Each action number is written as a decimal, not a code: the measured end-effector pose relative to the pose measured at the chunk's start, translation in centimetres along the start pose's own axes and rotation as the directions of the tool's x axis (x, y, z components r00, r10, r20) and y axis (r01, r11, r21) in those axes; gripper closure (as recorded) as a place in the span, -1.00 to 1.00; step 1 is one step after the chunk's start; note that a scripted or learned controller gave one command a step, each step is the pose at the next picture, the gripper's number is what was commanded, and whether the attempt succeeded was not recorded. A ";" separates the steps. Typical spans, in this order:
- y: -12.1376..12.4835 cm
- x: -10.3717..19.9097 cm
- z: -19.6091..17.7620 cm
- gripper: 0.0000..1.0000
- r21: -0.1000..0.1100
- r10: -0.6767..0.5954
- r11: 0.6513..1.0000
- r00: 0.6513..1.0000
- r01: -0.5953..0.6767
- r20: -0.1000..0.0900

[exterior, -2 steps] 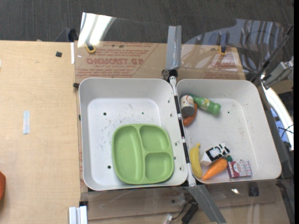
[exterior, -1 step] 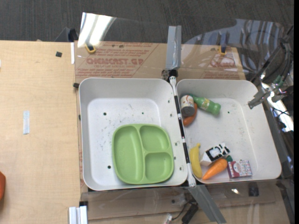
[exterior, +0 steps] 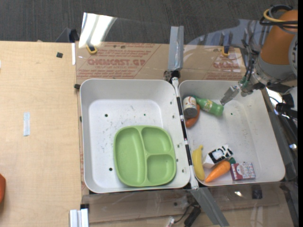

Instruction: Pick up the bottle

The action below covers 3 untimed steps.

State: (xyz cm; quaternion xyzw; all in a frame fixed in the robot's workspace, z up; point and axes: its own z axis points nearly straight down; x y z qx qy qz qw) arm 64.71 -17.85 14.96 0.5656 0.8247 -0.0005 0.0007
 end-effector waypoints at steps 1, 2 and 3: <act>3.3 5.5 4.8 -1.00 -0.003 -0.073 0.997 0.997 0.073 0.003; 3.3 5.5 3.9 1.00 0.000 -0.076 0.997 0.997 0.076 0.002; 3.6 10.8 -12.0 1.00 0.000 0.059 0.998 0.998 -0.059 0.000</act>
